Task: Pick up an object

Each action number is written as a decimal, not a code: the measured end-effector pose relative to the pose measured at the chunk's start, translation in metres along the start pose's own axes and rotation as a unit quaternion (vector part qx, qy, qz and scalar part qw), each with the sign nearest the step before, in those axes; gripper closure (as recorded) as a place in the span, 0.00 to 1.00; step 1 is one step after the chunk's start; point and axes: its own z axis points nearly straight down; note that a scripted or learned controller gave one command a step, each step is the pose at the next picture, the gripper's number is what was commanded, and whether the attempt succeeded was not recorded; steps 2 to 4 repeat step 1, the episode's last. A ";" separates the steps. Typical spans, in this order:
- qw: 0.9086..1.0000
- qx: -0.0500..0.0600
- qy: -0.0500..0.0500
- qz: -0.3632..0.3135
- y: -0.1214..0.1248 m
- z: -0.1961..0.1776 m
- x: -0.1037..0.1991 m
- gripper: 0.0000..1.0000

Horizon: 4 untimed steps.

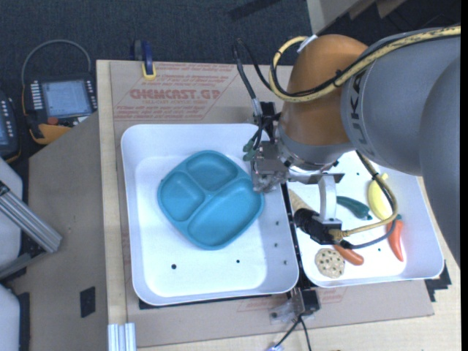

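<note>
Gripper (pixel 265 172) over right rim of blue divided plate (pixel 210 198) in left bin (pixel 139 218); finger state hidden, cannot tell. Plate likely rigid, light, slick; rim grasp best.

One camera looks down from above the bench (pixel 183 93) at a slant, close enough that both white bins nearly fill its width. The left bin (pixel 139 218) lies whole near the middle, while the right bin (pixel 420 258) runs toward the right edge, partly under the arm (pixel 380 101) entering from that side. Dark floor shows past the bench's far edge.
</note>
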 end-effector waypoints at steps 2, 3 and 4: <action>1.000 -0.001 0.000 0.001 0.000 0.000 0.000 0.00; 1.000 -0.001 0.000 0.001 0.000 0.000 0.000 0.00; 1.000 -0.001 0.000 0.001 0.000 0.000 0.000 0.00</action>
